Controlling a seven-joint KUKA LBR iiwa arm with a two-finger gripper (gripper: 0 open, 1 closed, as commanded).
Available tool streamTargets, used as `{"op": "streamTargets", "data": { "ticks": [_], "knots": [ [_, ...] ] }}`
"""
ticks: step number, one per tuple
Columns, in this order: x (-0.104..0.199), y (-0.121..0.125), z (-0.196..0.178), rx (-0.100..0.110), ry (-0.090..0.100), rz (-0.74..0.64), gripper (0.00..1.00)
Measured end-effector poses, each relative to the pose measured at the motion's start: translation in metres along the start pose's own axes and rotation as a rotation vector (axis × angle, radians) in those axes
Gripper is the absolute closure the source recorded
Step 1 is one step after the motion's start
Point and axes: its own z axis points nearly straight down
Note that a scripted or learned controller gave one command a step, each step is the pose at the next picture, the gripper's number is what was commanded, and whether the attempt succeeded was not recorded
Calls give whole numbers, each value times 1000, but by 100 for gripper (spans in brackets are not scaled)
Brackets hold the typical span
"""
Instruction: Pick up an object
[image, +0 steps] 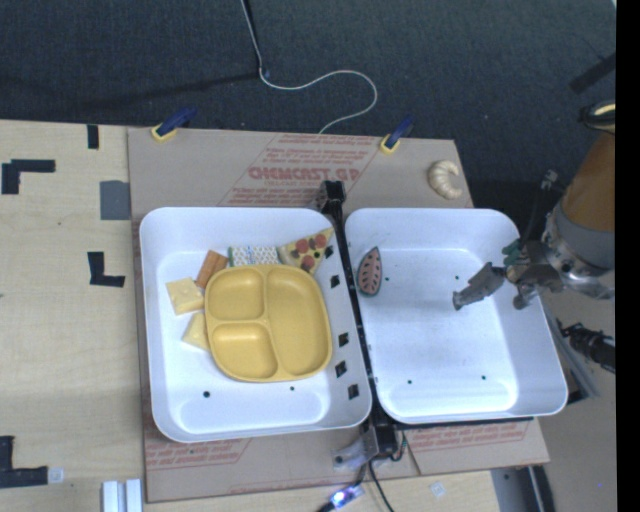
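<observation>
cardboard sheet (290, 170), white cable (320, 85), clips (172, 123)

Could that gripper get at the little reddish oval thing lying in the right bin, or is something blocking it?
Probably yes. The reddish oval thing lies alone by the right bin's left wall, with bare floor between it and the gripper. Nothing covers it, though the wall close beside it could crowd a finger.
</observation>
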Motion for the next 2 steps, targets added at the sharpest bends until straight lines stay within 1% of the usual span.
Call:
{"op": "streamTargets", "data": {
  "ticks": [1, 2],
  "knots": [
    [0, 2, -7, -12, -2, -4, 0],
    [0, 13, 45, -9, -3, -4, 0]
  ]
}}
